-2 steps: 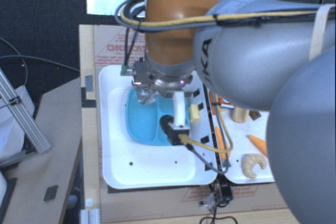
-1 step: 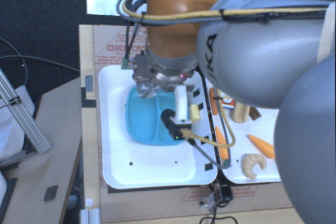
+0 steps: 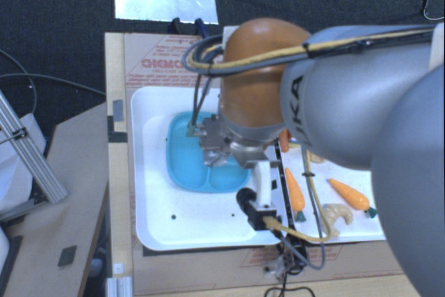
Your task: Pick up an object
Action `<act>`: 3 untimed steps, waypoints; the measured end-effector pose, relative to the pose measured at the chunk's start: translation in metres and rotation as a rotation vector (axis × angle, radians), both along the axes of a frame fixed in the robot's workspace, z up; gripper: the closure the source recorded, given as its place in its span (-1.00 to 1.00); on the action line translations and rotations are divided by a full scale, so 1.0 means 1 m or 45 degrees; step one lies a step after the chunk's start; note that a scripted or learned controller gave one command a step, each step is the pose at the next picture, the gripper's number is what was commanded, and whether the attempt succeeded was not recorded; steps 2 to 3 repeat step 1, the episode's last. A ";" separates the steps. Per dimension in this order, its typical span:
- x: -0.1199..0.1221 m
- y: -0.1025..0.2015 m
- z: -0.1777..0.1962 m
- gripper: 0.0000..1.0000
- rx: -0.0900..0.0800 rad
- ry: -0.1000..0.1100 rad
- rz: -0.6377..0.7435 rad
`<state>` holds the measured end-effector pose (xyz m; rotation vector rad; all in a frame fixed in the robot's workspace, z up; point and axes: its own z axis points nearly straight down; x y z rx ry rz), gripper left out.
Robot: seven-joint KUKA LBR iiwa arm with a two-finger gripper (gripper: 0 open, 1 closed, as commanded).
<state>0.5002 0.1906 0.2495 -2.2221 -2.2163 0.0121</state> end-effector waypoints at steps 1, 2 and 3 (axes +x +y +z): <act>-0.008 -0.045 0.047 1.00 0.005 -0.016 -0.001; -0.008 -0.045 0.047 1.00 0.005 -0.016 -0.001; -0.008 -0.045 0.047 1.00 0.005 -0.016 -0.001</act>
